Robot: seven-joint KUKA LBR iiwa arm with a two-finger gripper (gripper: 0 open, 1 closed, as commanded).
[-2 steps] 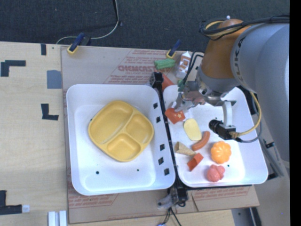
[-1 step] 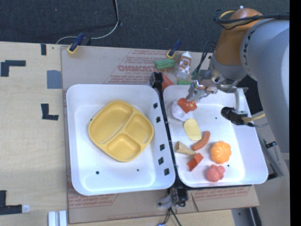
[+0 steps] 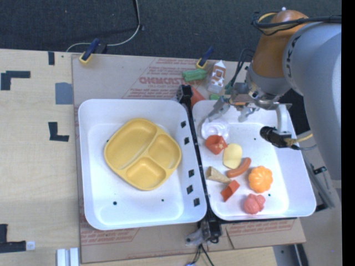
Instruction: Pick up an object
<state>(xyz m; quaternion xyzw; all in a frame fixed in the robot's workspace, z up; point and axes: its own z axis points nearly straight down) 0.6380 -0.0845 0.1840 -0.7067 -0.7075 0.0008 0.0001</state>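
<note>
My gripper [image 3: 230, 111] hangs over the far end of the right bin [image 3: 294, 198], its two fingers spread apart and nothing between them, so it is open. Just below it lies a pale, whitish object [image 3: 214, 129]. Nearer the front lie a red tomato-like piece [image 3: 215, 144], a pale yellow piece [image 3: 232, 155], a sausage [image 3: 238, 168], an orange pumpkin-like toy [image 3: 260, 179], a tan wedge [image 3: 217, 175], a red wedge [image 3: 229, 190] and a pink-red fruit [image 3: 253, 203].
The left bin [image 3: 94, 204] holds a yellow divided plate [image 3: 143, 153]. Behind the bins, on the cardboard, sit a green item [image 3: 194, 75], a small carton [image 3: 217, 75] and a red object [image 3: 197, 96]. The arm's grey body [image 3: 316, 65] fills the right side.
</note>
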